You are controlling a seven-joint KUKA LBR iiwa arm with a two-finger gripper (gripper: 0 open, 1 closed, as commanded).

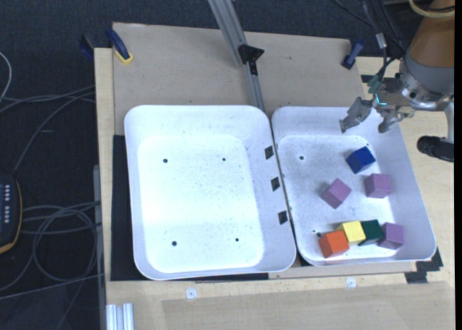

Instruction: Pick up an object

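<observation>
My gripper [370,120] hangs over the far end of the right bin [303,137], its two fingers spread apart with nothing between them. A blue cube [360,159] lies just below and in front of it. Further forward sit two purple cubes, one at centre [336,193] and one to its right [378,185]. Along the near wall stand an orange cube [333,243], a yellow cube [353,231], a dark green cube [372,230] and another purple cube [393,235].
The left bin [195,191] lies beside the right one, joined by black clips [275,183]. A metal pole [227,14] slants up from the bench's back. Blue clamps [119,45] sit at the bench's far corners. Cables trail on the floor at left.
</observation>
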